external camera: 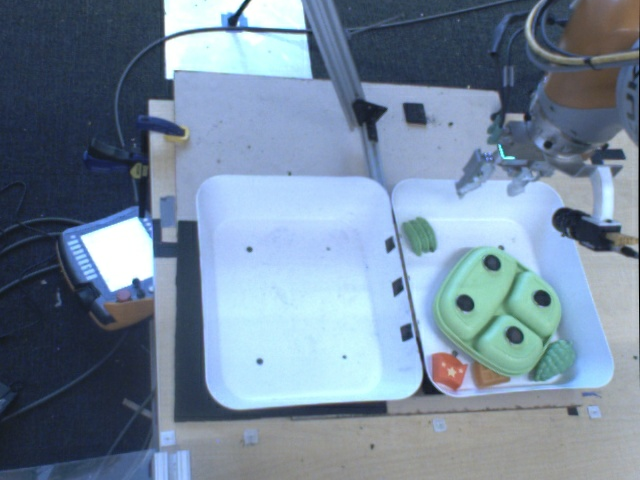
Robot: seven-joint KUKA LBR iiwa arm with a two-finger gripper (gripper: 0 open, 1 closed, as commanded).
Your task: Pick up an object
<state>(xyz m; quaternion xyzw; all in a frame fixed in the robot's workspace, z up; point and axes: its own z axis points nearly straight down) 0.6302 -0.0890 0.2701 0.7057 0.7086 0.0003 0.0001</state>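
Camera view
Arm: the grey arm with the orange band (pixel 597 18) enters at the top right corner, its wrist above the far edge of the right bin.
Gripper: the two-finger gripper (pixel 497 175) hangs over the far rim of the right shallow white bin (pixel 590 298); its two fingers are spread apart with nothing between them.
Large object: a light green moulded plastic tray with three raised humps and dark dots (pixel 498 310) lies in the near half of the right bin, towards its right wall.
Small ridged object: a small green ribbed piece (pixel 420 235) lies near the right bin's left wall, in the far half, well apart from the gripper.
Near edge of right bin: an orange-red triangular piece with a pale star (pixel 449 370) sits at the near left corner; just beside it an orange piece (pixel 487 375); a dark green bumpy piece (pixel 554 360) touches the tray's near right side.
Left bin: the left shallow white bin (pixel 225 208) sits touching the right one.
Bench surround: a handheld pendant with a lit screen (pixel 108 264) lies off the left edge.
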